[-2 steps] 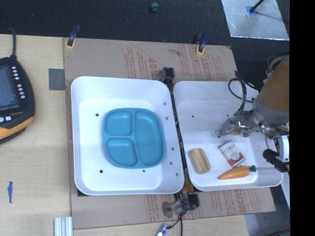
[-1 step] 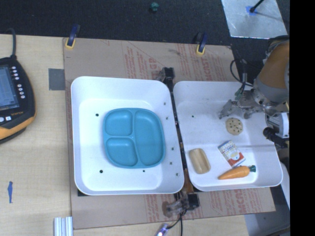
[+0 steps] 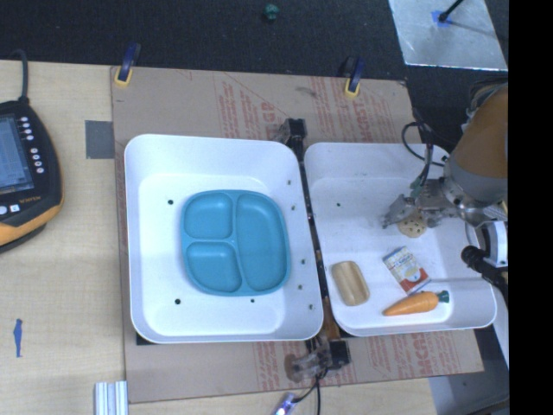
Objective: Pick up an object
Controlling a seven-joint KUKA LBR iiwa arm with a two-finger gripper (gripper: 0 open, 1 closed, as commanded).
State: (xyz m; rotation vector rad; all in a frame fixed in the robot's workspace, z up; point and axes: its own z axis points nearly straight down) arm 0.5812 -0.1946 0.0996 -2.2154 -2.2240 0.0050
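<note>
In the right bin my gripper reaches down from the right, open, near the bin's right side. A small tan speckled block lies on the bin floor right under it, between the spread fingers and not clamped. Further forward in the same bin lie a tan oval bread-like piece, a small red and white packet and an orange toy carrot with a green top. The grey arm with its orange band enters from the right edge.
The left bin holds a blue divided plate. A black and orange teach pendant lies on the bench at far left. Clamps join the bins at the back and the front, and cables hang beside the wrist.
</note>
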